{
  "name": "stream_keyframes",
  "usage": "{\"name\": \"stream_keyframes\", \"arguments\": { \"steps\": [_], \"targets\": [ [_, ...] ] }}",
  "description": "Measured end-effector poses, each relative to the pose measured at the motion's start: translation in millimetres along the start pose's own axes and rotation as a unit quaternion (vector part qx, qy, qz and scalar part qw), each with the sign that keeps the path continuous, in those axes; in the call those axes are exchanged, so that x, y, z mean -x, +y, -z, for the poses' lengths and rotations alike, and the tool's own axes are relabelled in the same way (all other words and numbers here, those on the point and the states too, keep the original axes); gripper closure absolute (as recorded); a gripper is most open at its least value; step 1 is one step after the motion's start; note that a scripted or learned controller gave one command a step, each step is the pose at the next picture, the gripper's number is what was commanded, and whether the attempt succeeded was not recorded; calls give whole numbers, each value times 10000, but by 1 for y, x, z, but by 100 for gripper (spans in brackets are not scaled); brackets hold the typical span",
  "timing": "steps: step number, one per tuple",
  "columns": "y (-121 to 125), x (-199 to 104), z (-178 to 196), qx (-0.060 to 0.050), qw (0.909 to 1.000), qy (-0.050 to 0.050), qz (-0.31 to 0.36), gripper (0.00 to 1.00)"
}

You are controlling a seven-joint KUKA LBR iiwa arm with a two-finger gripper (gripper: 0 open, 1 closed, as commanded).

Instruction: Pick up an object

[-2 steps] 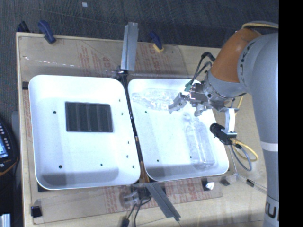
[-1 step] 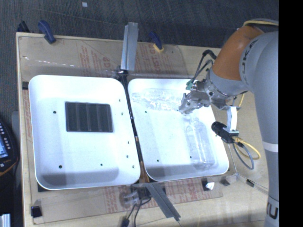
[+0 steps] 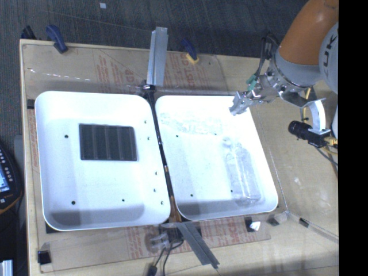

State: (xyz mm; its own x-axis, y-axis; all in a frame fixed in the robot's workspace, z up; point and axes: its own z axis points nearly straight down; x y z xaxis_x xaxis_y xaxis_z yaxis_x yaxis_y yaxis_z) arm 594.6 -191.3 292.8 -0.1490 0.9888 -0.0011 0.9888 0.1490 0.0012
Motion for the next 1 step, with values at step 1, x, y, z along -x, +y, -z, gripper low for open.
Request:
{"name": "stream_keyframes", "arguments": {
  "steps": [1],
  "targets": [
    [0,0,0,-2,10000,2,1,0]
  ]
}}
